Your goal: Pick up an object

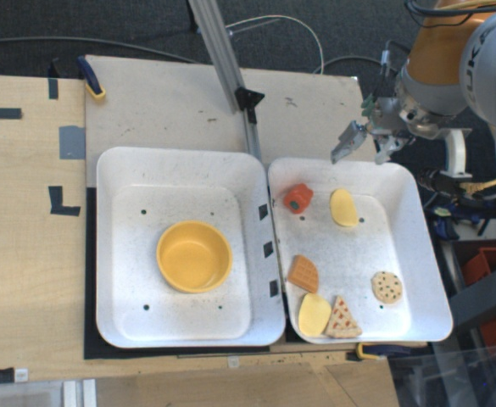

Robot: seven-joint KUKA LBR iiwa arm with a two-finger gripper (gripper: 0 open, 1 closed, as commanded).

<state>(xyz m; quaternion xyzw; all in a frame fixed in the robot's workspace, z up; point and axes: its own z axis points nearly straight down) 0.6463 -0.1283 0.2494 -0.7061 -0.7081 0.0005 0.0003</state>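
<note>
Above the right bin's (pixel 417 227) far rim, gripper (pixel 362 147) hovers, fingers apart, nothing between them. No pick yet, so task's barely begun imo. Inside that bin: tomato (pixel 298 198) and yellow piece (pixel 343 208) nearest the gripper; cookie (pixel 387 287), bread (pixel 303 274), cheese (pixel 314 315), pizza slice (pixel 343 319) toward the near rim. Left: descend, close, lift.

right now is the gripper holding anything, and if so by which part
Nothing is held. The two-finger gripper hangs open above the far rim of the right white bin, with no object between its fingers.
</note>
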